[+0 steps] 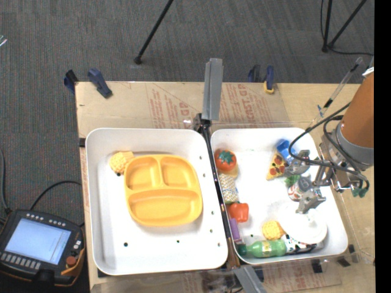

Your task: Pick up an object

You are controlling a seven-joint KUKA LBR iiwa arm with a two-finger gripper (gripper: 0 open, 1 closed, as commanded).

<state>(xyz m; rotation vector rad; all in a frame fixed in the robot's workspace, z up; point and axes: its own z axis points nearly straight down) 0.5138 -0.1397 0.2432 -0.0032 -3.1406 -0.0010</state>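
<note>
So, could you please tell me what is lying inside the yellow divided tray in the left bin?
All three compartments of the yellow tray show bare yellow plastic. A small yellow toy lies outside it, touching its upper-left corner. Anything underneath the tray is hidden.

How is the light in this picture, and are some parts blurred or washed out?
Camera view: the light is even and soft, with faint shadows. The white bins look bright but not washed out, and the yellow tray is sharp. The gripper and the small toys near it look slightly blurred, so fine detail there is hard to read. The bottle label is too small to read.
</note>
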